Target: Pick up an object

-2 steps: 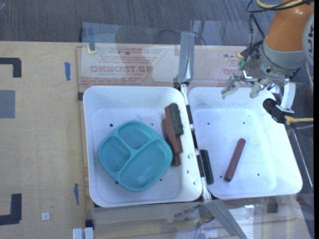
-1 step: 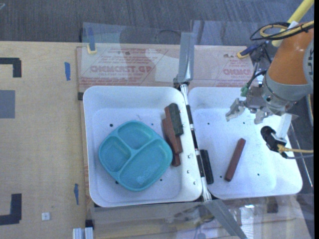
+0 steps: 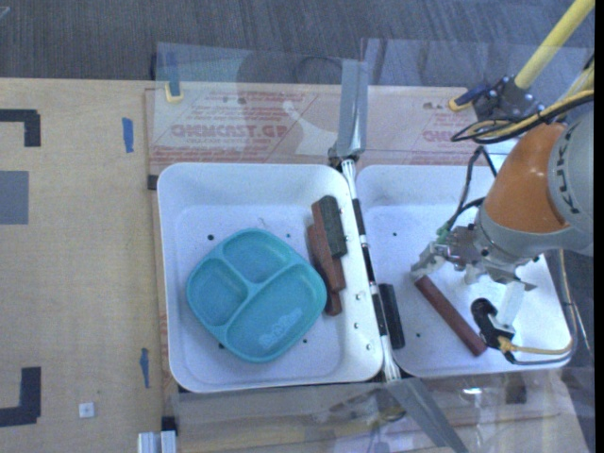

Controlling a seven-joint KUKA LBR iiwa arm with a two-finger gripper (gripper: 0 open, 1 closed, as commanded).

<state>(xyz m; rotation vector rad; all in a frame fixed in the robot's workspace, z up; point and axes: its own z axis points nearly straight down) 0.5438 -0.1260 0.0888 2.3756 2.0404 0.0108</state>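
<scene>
A: Location of the long reddish-brown rigid stick [image 3: 450, 315]?
B: Right white bin [image 3: 543, 347], lying slantwise, just below the two-finger gripper [image 3: 439, 260]. Jaws' state: cannot tell.
A: Handling?
B: Judged light, stiff; take hold mid-length, across its width

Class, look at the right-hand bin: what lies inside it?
In the right bin a brown stick lies slanted, with the hand above its upper end. Whatever sits under the arm is covered.

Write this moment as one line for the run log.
arm: over right bin | gripper: above brown stick | left bin: teal divided plate, brush
</scene>
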